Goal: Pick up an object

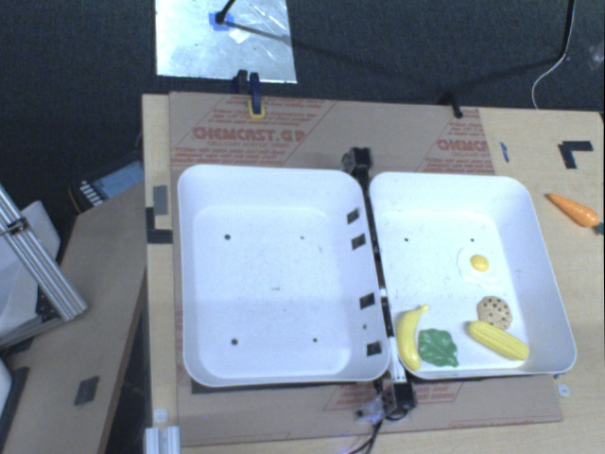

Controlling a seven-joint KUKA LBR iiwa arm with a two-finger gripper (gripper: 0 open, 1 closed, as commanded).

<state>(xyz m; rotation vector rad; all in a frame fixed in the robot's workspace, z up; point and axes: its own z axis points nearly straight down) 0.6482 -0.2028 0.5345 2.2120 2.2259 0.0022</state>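
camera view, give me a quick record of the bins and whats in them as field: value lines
left bin: white, shallow, no items seen
right bin: white, shallow, holds five items
banana: near front left corner, touching green leafy piece
corn cob: front right
cookie: just behind the corn
fried egg: mid right
carrot: on the bench, outside the bins, right
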